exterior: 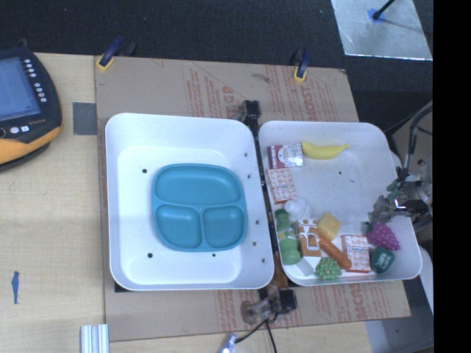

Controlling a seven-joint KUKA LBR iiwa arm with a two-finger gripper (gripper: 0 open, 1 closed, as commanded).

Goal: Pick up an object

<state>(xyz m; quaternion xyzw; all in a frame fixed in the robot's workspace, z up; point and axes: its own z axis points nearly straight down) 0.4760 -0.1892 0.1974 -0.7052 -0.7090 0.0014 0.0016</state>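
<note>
You see 2 white bins side by side on the bench: the left bin (125, 197) holds a blue divided plate (199, 205), and the right bin (353, 134) holds the small things. Along its far wall lie a banana (324, 150) and a small red-and-white carton (284, 156). In its near half sit a yellow block (328, 225), a carrot (335, 254), a green piece (328, 269) and purple grapes (383, 235), close together. Your gripper (397, 201) hangs at the right bin's right rim, just above the grapes and apart from the banana. You cannot tell how far it is open, and nothing shows in its grasp.
</note>
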